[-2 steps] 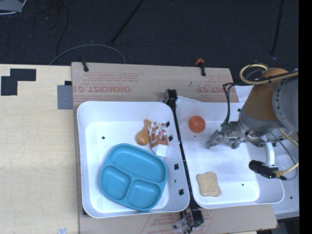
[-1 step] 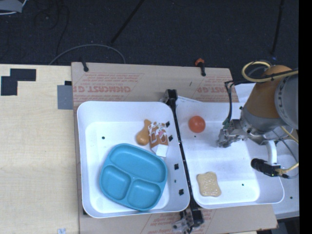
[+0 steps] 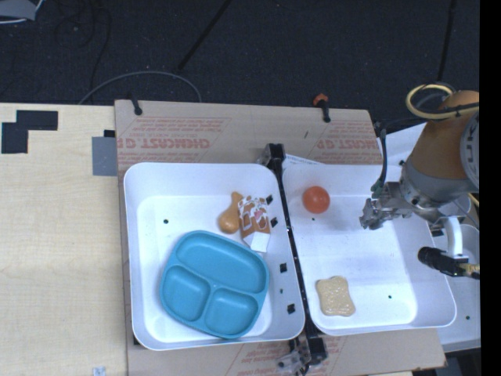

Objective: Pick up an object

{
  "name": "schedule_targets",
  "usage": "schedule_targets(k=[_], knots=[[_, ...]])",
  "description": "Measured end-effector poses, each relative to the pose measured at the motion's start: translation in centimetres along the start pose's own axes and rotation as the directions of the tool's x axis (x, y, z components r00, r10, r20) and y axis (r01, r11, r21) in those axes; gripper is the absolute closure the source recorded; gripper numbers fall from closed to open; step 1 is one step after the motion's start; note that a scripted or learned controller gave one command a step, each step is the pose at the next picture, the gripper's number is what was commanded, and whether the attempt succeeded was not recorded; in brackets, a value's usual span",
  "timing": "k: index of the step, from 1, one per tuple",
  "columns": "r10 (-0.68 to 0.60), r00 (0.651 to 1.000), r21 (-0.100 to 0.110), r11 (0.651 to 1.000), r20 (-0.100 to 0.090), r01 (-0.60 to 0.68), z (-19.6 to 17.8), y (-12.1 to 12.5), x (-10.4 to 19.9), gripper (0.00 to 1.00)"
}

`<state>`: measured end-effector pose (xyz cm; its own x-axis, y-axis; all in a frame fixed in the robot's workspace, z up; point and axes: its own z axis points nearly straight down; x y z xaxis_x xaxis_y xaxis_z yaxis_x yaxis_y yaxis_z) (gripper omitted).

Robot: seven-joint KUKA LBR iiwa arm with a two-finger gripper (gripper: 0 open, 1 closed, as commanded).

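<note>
An orange-red ball [image 3: 316,199] lies at the back left of the right bin [image 3: 407,304]. A tan slice of toast [image 3: 336,296] rests near that bin's front. In the left bin [image 3: 145,210] a blue divided plate [image 3: 214,283] lies flat, with a tan pear-shaped piece [image 3: 230,215] and a brown-and-white patterned item [image 3: 254,216] behind it. My gripper [image 3: 376,212] hangs over the right bin's right half, to the right of the ball and apart from it. Nothing shows between its fingers.
A black divider [image 3: 286,241] runs between the two bins. Cardboard [image 3: 235,131] lies under and behind the bins. A light wooden bench top [image 3: 55,249] stretches to the left. Cables hang by the arm at the right.
</note>
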<state>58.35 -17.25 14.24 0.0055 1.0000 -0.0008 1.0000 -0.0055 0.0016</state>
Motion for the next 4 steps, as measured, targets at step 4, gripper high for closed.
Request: schedule_targets(k=[4], knots=[[-0.009, 1.000, 0.007, 1.000, -0.003, 0.009, -6.5, -2.7, 9.5, 1.00]])
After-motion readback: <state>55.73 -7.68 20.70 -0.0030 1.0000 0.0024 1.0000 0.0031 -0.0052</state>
